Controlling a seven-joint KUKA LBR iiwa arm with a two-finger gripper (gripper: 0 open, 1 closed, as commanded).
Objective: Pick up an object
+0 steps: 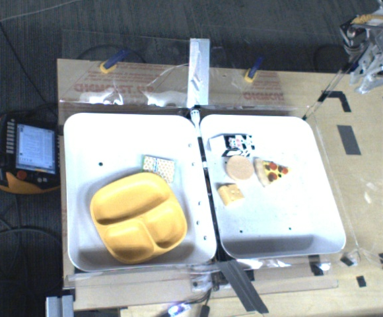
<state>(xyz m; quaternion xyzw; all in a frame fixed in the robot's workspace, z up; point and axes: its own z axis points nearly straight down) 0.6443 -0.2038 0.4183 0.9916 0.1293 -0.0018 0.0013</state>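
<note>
Gripper: what looks to be the gripper (366, 51) hangs at the far right corner, well apart from both bins; whether it is spread or pressed together I cannot tell, and it carries nothing I can see.
Plate: a yellow divided plate (137, 216) lies flat in the near half of the left bin (79, 197); it is broad, smooth and low-rimmed, and probably a poor fit for two fingers.
Cheese: a small pale yellow block (230, 194) lies in the right bin (290, 223), near the dividing wall.
Disc: a round tan disc (240, 169) lies just beyond the cheese, flat.
Pizza: a toy slice (271, 171) with red dots lies just beside the disc, on its right.
Square: a patterned square (159, 167) lies at the plate's far edge, seemingly touching it.
Card: a black-and-white piece (239, 142) lies just beyond the disc.
Likely pick: the small right-bin items are clustered, so a clean grasp needs care; the cheese stands freest.
Clamps: two clamps (114, 61) hold clear sheeting on the table (370, 197) at its far edge.
</note>
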